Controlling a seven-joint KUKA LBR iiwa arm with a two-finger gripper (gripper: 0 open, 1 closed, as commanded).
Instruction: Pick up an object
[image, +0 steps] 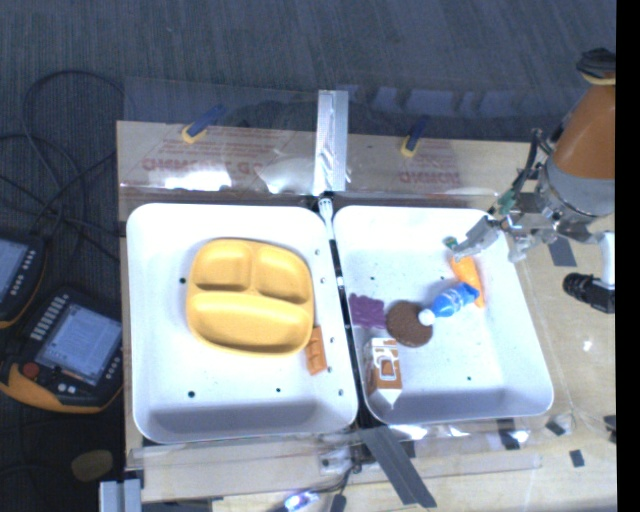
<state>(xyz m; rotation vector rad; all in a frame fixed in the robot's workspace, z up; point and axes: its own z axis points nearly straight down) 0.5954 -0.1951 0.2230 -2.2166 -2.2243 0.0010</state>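
Hovering over the right bin (530, 390) — gripper (470, 240) above an orange piece (468, 275).

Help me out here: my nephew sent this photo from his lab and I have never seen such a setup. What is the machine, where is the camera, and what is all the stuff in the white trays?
One camera looks down at a slant on a bench with two shallow white bins. The grey and orange shape at the right is a robot arm; its gripper hangs over the right bin, above an orange piece. I see nothing held. That bin also has a blue bottle, a brown disc, a purple item and a small carton. The left bin holds a yellow divided tray and a small orange block.
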